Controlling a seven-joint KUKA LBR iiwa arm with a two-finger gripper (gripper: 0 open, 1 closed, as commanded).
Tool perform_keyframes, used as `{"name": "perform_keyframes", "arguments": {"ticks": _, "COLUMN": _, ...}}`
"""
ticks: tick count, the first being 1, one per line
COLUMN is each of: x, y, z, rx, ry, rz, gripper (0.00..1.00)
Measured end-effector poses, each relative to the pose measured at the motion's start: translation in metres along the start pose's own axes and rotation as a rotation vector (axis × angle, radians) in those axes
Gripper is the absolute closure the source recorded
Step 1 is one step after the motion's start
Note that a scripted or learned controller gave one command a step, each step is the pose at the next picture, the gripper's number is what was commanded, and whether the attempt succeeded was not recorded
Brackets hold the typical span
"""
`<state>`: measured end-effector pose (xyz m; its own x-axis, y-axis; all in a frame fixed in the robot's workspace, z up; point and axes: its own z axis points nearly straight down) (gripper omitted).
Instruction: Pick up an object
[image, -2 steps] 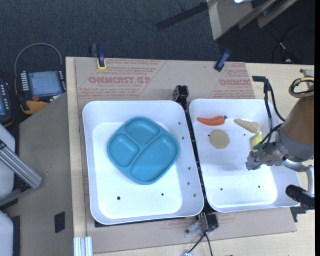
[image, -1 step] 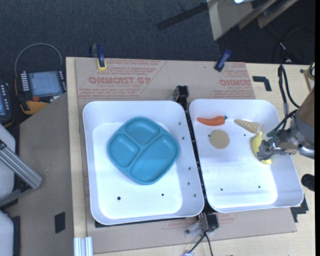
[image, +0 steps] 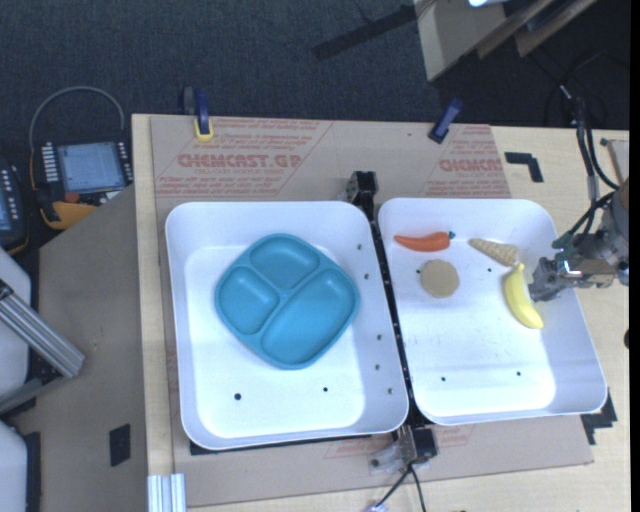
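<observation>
**Hand at the right rim, banana nearest**

Banana (image: 521, 299) lies in the right bin (image: 480, 390), close to its right wall, long axis running roughly up-down in the camera view. Likely the target, judging by how close the hand is. Hand (image: 553, 276) sits just beside the banana's upper end, at the bin's right rim; the view is too small and cluttered to show its opening, so I cannot tell how wide it stands or whether it has anything. Nothing visibly held.

Other candidates in the same bin: cone (image: 495, 250) just above the banana, brown round piece (image: 438, 278) to its left, red pepper (image: 423, 241) further up-left. Left bin (image: 200, 400) holds a blue divided plate (image: 287, 299), well apart from the hand.

Risks, as I judge them:
- Banana is curved and smooth; a grip near the tip may slip off.
- Bin wall sits close, so a descent could catch the rim.
- Cone lies near enough to be nudged.
</observation>
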<state>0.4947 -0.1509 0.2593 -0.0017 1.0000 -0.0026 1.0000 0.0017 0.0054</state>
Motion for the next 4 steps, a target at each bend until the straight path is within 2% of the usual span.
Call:
{"name": "perform_keyframes", "arguments": {"ticks": 1, "x": 0.043, "y": 0.003, "z": 0.008, "rx": 0.007, "ry": 0.005, "rz": -0.003, "gripper": 1.00}}
{"name": "perform_keyframes", "arguments": {"ticks": 3, "x": 0.141, "y": 0.021, "z": 0.024, "rx": 0.007, "ry": 0.004, "rz": 0.000, "gripper": 1.00}}
{"name": "perform_keyframes", "arguments": {"ticks": 4, "x": 0.194, "y": 0.019, "z": 0.038, "rx": 0.010, "ry": 0.004, "rz": -0.003, "gripper": 1.00}}
